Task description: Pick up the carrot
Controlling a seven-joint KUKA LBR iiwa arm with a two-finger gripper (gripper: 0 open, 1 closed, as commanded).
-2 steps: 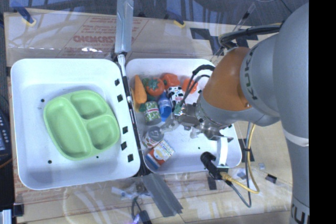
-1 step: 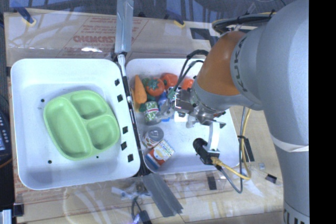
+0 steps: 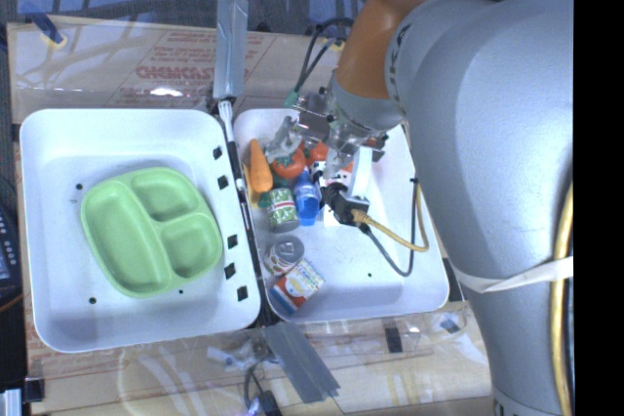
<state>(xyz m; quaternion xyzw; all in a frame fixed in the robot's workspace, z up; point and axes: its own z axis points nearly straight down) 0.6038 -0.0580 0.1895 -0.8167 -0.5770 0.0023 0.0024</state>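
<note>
Right now the carrot [image 3: 257, 167] lies in the right bin [image 3: 390, 292], up against its left wall, long axis running roughly top to bottom of the view, orange and in plain sight. Gripper [image 3: 304, 143] hangs over the same bin, just right of the carrot, above a cluster: red tomato-like item [image 3: 290, 167], blue bottle [image 3: 307, 198], small green-labelled can [image 3: 280, 207]. Can't tell the tool's state, the wrist hardware and clutter hide it. Nothing visibly gripped; carrot sits apart from the tool. Lower in that bin: a silver can [image 3: 287, 252] and a red-white-yellow packet [image 3: 297, 285] near the front-left corner. Left bin [image 3: 44, 161] carries a green divided plate [image 3: 151, 229].
</note>
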